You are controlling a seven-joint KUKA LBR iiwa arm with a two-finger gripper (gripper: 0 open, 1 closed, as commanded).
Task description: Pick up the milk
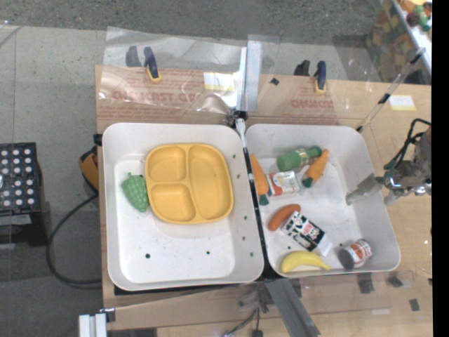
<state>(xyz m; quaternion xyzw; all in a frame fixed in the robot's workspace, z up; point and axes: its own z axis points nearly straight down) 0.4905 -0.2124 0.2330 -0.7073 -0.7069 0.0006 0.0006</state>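
left bin point(119, 258): big shallow white tray on the left half of the bench, holding the yellow plate and the green thing
right bin point(351, 135): same kind of tray, butted right up against the left one, and pretty cluttered
yellow plate point(189, 183): three-compartment divided plate, sits in the upper middle of the left bin, nothing in it
gripper point(405, 181): hanging at the right edge of the right bin, about level with the middle of it, too blurry to make out so can't tell how the claw stands
milk point(304, 231): small black and white cow-print carton, lying on its side in the lower middle of the right bin, just below the sausage, just above the banana, well apart from the gripper
banana point(304, 262): yellow, near the bin's front edge
sausage point(284, 216): reddish-orange, tilted
green bottle point(297, 159): lying down near the top of the right bin, carrot point(316, 168) just beside it
can point(356, 253): on its side in the front right corner
green thing point(135, 192): bumpy, leafy-looking, touching the plate's left edge
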